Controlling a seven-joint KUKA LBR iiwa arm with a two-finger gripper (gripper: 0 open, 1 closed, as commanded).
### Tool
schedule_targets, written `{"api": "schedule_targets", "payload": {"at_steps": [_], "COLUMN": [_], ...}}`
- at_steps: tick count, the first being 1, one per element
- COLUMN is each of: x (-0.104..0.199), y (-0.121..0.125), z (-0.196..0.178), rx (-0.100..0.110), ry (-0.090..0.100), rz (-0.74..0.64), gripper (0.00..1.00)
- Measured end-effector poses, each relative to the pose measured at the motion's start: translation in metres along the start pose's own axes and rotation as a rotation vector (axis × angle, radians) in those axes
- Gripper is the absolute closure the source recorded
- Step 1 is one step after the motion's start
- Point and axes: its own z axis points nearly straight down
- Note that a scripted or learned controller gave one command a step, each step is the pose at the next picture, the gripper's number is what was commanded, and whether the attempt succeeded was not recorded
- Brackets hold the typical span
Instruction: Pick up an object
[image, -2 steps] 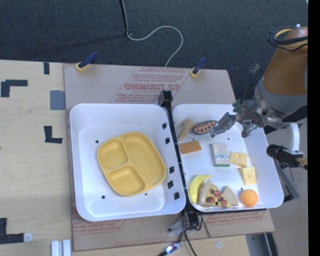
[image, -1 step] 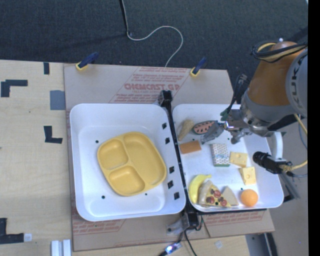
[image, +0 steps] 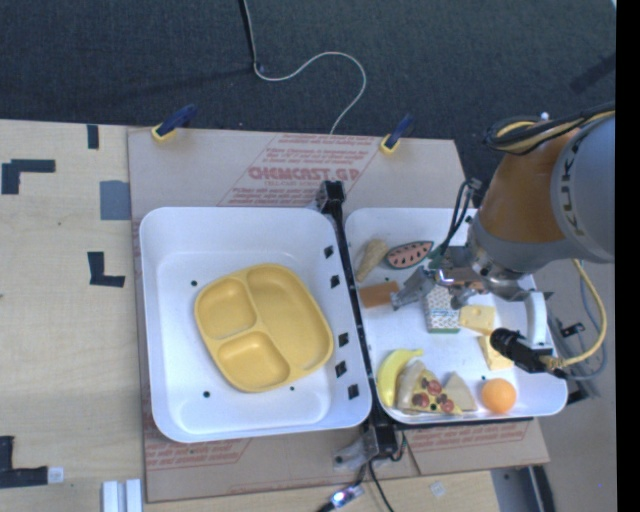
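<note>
My gripper (image: 428, 287) hangs low over the middle of the right bin (image: 455, 218), reaching in from the right under the orange wrist band. Just below it lies a small grey-green box (image: 442, 314). To its left rest a brown block (image: 377, 295) and a tan bread piece (image: 370, 256), with a watermelon slice (image: 408, 254) behind. Yellow cheese pieces (image: 478, 318) lie to the right. A banana (image: 393, 372), a pizza slice (image: 426, 391) and an orange (image: 498, 396) sit along the front wall.
The left bin (image: 170, 300) holds a yellow three-part tray (image: 262, 326). A black divider strip (image: 345, 300) runs between the bins. The arm's cables (image: 590, 340) loop past the right bin's right edge.
</note>
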Motion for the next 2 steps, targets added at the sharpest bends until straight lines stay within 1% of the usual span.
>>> {"api": "schedule_targets", "payload": {"at_steps": [1,2], "x": [0.009,0.010], "y": [-0.005,-0.006], "z": [0.060,0.090], "rx": [0.001,-0.005], "ry": [0.001,-0.001], "rz": [-0.001,-0.001], "gripper": [0.00,0.00]}}
